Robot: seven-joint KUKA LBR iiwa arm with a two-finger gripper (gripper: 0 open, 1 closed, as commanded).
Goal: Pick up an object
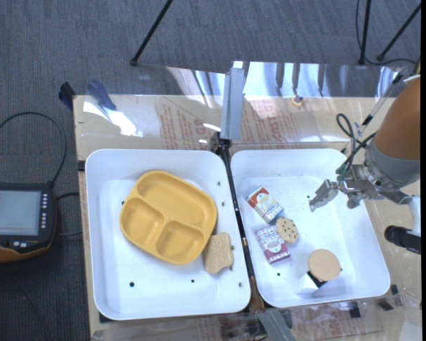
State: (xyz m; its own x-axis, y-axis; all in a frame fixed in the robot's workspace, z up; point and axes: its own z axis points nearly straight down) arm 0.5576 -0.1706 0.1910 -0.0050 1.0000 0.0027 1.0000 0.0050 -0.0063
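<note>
My gripper [339, 192] hangs over the upper right part of the right bin [355, 163], and nothing is between its fingers; if they stand apart or together, I cannot tell from this slanted view. The things I could pick lie all to the camera's left and lower side of me. The nearest is the small carton [265, 204] with red and white print, which lies flat, its long axis running diagonal from upper left to lower right. Just beside it, touching or almost touching, is a round cookie [287, 229] with dark spots, and below them a second carton [272, 244] in red and white. A cup with tan lid [323, 266] rests near the lower edge of the bin, well apart from me. In my judgement the coming move must go left and down. The print on both cartons is too small to read. In the left bin [106, 183] there is a yellow divided plate [168, 216] and a pale biscuit [219, 253] touching its lower right corner.
</note>
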